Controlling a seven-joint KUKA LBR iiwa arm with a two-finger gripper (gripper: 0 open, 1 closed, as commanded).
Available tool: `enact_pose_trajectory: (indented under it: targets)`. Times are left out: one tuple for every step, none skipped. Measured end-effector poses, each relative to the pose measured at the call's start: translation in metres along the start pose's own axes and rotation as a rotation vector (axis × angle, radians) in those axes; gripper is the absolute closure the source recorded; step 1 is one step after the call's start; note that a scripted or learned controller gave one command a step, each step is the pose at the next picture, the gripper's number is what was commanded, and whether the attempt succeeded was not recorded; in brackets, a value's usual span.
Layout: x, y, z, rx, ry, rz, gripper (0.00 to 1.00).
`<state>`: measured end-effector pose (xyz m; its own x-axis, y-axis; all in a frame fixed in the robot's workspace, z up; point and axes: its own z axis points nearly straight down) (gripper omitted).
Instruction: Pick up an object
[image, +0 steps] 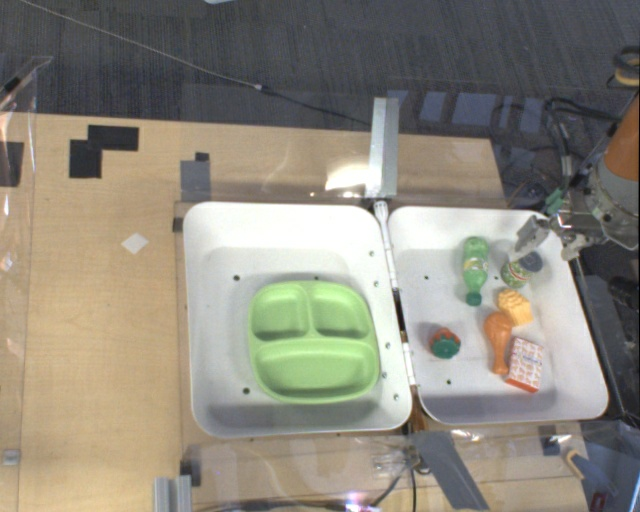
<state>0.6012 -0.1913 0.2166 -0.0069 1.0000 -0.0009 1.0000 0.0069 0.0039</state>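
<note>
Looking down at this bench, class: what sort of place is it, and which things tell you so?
Probably a robotics lab test bench. Two white bins sit side by side on a wooden table, a green divided tray in one, toy food such as a green bottle in the other, and a robot gripper reaches in.

**A:** Where does the camera sit?

**B:** High above the pale wooden bench (100, 330), fixed, looking down at a slant. The far edge of the bench lies toward the top, with dark carpeted floor (250, 45) beyond it.

**A:** How near is it?

**B:** Far enough to take in both shallow white plastic bins, the left bin (205, 330) and the right bin (575, 390), whole and side by side, plus bare bench to the left.

**A:** And the grey arm with the orange band (618, 165)?

**B:** It enters at the right edge, cut off by the frame.
</note>
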Motion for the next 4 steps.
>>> enact_pose_trajectory:
  targets:
    - [0.030,0.020,0.081,-0.030,-0.008,-0.002,0.00]
    - [0.050,0.015,0.114,-0.005,0.002,0.112,0.00]
    - [0.050,0.016,0.103,-0.007,0.001,0.108,1.00]
    - [0.158,-0.010,0.024,-0.001,0.002,0.152,1.00]
